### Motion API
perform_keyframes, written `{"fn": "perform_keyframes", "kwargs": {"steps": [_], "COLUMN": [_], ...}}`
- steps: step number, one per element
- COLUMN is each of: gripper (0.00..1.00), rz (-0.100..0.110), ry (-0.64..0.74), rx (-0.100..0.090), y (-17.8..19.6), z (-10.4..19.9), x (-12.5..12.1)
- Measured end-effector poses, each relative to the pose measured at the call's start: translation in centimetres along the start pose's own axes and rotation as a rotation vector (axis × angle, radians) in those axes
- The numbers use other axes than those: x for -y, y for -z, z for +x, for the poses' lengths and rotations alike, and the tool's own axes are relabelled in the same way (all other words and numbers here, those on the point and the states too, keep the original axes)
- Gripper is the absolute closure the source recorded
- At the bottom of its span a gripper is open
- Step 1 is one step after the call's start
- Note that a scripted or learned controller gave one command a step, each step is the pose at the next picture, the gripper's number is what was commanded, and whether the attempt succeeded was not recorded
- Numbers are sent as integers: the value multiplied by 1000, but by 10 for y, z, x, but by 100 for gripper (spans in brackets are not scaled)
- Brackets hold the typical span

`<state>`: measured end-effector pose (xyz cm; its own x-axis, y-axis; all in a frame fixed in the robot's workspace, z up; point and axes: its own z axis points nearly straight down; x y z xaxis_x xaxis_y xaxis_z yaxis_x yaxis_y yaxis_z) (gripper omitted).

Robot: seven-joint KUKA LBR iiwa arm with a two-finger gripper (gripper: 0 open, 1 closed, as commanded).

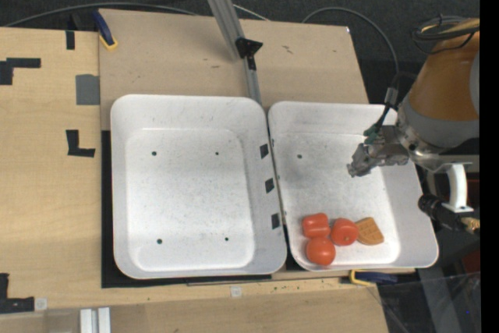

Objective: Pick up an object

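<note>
Sitting at the left of the bench, the left bin (187, 183) is showing only its speckled white floor and a few dark dots, and nothing in it is offering itself for a pick. Moving right, the right bin (327, 129) is lying edge to edge with it, and all the pickable things are gathering in its near part: three red tomato-like pieces (328, 235) are clustering together, two side by side and one just nearer, apparently touching one another. Just right of them an orange wedge (369, 232) is lying flat, touching or almost touching the rightmost red piece.

Farther right and toward the far side, the gripper (360, 164) is hanging over the bare floor of the right bin, well apart from the cluster and holding nothing that I can see. Its tip is reading as a small dark grey mass, and whether the fingers are spread or closed I cannot tell from this slant. Behind it the grey wrist and the orange band of the arm (444, 90) are reaching in from the right.

By my judgement the task is sitting in its approach step: nothing is grasped and the tool is not yet over a target. The next move is calling for travel toward the near side until the tip is standing above one piece, probably the orange wedge or the outermost red piece, since the crowding is leaving little room for a finger between neighbours, then a straight descent
</note>
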<state>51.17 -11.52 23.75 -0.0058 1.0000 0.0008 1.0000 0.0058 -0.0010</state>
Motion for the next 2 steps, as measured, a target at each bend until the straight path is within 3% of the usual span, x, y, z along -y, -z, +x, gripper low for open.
{"fn": "perform_keyframes", "kwargs": {"steps": [2], "gripper": [100], "rz": [1], "ry": [1], "rx": [-1], "y": [-12], "z": [100], "x": [-18]}}
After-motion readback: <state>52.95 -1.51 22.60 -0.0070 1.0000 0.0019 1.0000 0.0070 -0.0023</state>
